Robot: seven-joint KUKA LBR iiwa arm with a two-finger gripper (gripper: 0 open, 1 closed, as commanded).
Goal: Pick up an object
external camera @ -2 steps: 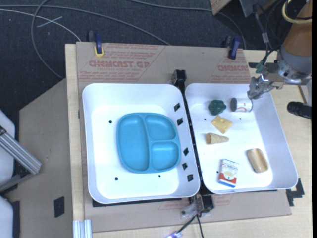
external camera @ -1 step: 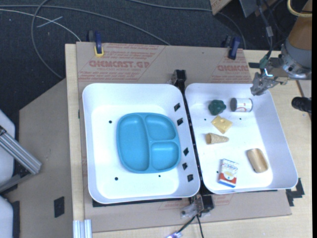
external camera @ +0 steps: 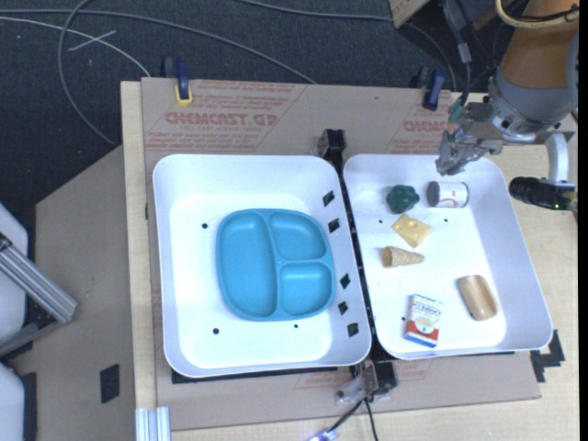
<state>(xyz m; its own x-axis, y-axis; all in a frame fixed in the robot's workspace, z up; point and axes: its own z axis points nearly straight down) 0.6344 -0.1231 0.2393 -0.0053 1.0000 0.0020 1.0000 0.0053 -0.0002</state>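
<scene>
From my station I see the flat cardboard-topped bench [external camera: 276,118] carrying 2 shallow white plastic bins side by side. The left bin [external camera: 184,246] holds a blue 3-compartment plastic tray [external camera: 274,263], lying flat near its middle. The right bin [external camera: 524,274] holds the loose candidates for the pick.

The grey arm with its orange band [external camera: 537,35] reaches in from the upper right, and its two-finger gripper [external camera: 452,162] hangs at the far edge of the right bin, just above and beside a small white cylinder with a red stripe [external camera: 450,194]. I cannot tell from here how the jaws stand, and nothing is visibly held between them.

Going down in size among the items: a tan bread-roll-shaped piece [external camera: 478,297] near the bin's right wall, a small red, white and blue carton [external camera: 424,321] toward the near edge, a pale yellow wedge [external camera: 412,229], a beige cone-shaped piece [external camera: 401,257], and a dark green lump [external camera: 401,197] just left of the cylinder.

I judge this to be the approach step, with the cylinder the likely target. The next move calls for centring over it, descending, then closing squarely, as a round body may roll aside.
</scene>
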